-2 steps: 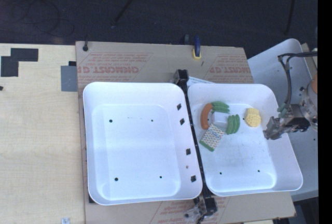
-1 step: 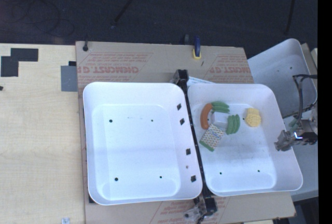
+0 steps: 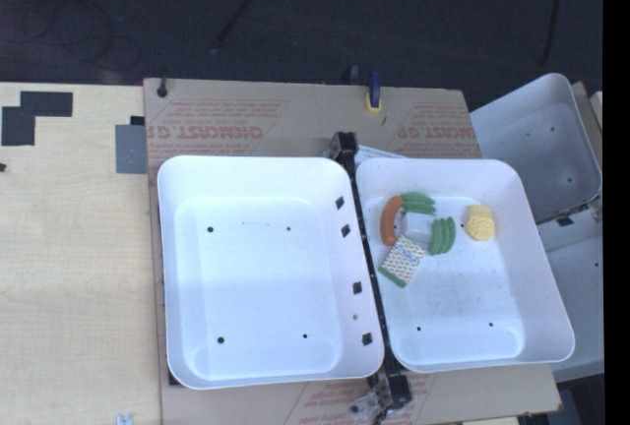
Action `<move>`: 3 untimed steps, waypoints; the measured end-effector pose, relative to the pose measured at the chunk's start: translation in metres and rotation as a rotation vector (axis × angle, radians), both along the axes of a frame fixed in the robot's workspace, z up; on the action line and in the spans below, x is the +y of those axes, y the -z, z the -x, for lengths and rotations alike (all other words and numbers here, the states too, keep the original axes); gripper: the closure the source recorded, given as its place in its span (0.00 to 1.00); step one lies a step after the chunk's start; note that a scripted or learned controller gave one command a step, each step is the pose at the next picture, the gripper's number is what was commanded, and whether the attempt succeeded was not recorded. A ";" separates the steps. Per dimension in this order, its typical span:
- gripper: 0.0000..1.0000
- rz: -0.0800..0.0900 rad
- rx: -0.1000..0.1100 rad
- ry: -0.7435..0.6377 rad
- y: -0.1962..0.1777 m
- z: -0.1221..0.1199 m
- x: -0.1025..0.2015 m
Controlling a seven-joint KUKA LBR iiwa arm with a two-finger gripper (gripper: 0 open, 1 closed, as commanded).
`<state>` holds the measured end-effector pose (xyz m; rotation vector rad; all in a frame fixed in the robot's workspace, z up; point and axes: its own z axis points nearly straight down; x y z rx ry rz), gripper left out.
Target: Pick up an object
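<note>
The right bin (image 3: 532,315) holds several small objects near its back left. An orange sausage-shaped piece (image 3: 391,218) lies beside a green pod (image 3: 418,203). A second green pod (image 3: 443,235) lies to the right of them. A yellow corn-like piece (image 3: 479,223) sits further right. A patterned white and green packet (image 3: 402,262) lies tilted in front of the orange piece.
The left bin (image 3: 177,216) stands beside the right one, joined by a black clamp strip (image 3: 356,261). Both rest on a brown cardboard sheet (image 3: 256,123) over a pale wooden bench (image 3: 69,246). A grey metal plate (image 3: 536,138) lies at the right.
</note>
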<state>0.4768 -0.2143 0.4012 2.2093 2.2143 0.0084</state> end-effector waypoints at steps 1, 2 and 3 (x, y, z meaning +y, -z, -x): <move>1.00 -0.010 0.022 -0.003 0.105 -0.035 0.050; 1.00 -0.007 0.020 0.007 0.131 0.003 0.004; 1.00 -0.006 0.014 0.004 0.112 0.001 0.000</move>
